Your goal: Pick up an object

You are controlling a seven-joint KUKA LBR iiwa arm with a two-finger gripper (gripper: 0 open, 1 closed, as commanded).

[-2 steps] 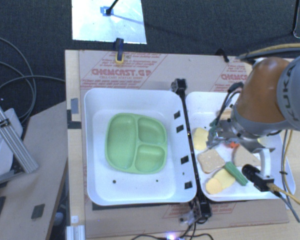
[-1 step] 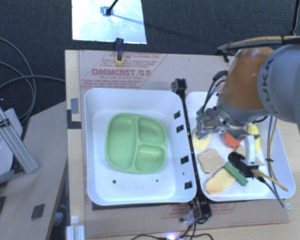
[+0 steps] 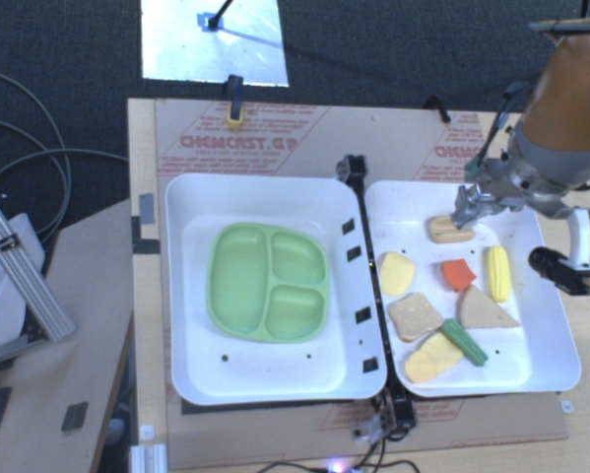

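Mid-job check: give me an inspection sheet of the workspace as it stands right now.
Surface: bench with a cardboard sheet under two white bins, left bin and right bin.
Job's things: in the right bin, a tan bread roll, orange block, corn cob, yellow piece, toast slice, tan wedge, green pod, yellow slices.
Clutter: green divided plate in the left bin.
Grippers: gripper low over the bread roll; hold not visible.
Cables: grey loops at left; wires at the front edge.
Surroundings: dark carpet, reflective panel, aluminium frame.
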